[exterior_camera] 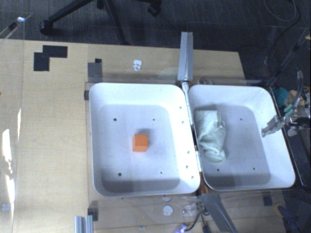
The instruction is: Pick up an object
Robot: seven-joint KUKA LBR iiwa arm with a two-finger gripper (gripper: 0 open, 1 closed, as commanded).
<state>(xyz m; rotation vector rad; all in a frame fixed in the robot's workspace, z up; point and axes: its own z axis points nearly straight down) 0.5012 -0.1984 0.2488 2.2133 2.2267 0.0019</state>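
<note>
An orange cube (140, 142) lies near the middle of the left bin (104, 178). A crumpled pale cloth (211, 134) rests against the left wall of the right bin (272, 181). My gripper (270, 127) pokes in over the right bin's right rim, well to the right of the cloth and far from the cube. Nothing shows in its grasp.
A metal post (186, 57) stands behind the seam between the two bins. Black tape marks (48, 56) lie on the wooden bench at the back left. A chair base (104, 4) stands on the dark floor beyond the bench.
</note>
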